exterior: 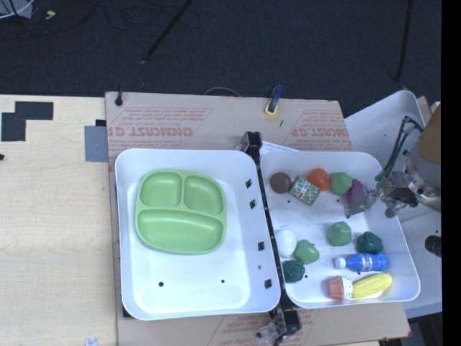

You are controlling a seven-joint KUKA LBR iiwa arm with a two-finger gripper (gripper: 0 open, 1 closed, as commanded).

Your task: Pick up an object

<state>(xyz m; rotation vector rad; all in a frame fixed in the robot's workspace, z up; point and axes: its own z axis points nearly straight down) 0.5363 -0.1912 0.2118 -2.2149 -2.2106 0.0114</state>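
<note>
Partly cut off, the claw (367, 197) overlaps a purple object (355, 193); its grip cannot be told.

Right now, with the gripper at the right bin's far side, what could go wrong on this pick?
1. The gripper sits by a purple piece packed against a green one and an orange one; closing may catch two or push them apart.
2. It is near the right bin's rim, so a finger could hit the wall.
</note>
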